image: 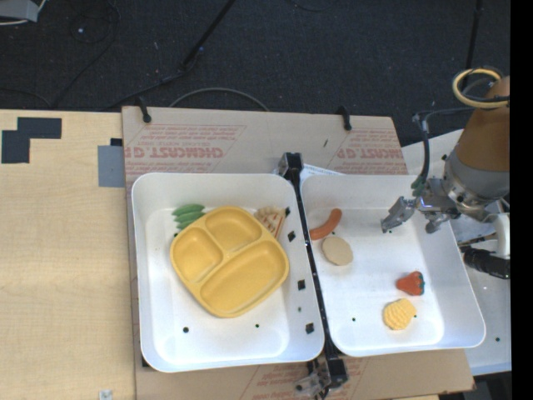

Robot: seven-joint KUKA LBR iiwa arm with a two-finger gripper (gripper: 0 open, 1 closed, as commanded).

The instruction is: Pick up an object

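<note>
The right bin (466,307) holds an orange-red sausage (325,223), a round beige disc (337,251), a small red piece with a green tip (410,283) and a ridged yellow piece (399,314). My gripper (414,221) hangs over the bin's far right part, above and right of the sausage and disc. Its fingers (397,215) stand spread and open with nothing between them. The red piece lies in front of the gripper, apart from it.
The left bin (158,307) carries a yellow divided plate (229,259), a green item (188,213) at its far left edge and a beige ribbed item (271,218) at its far right. A black divider (304,265) runs between the bins.
</note>
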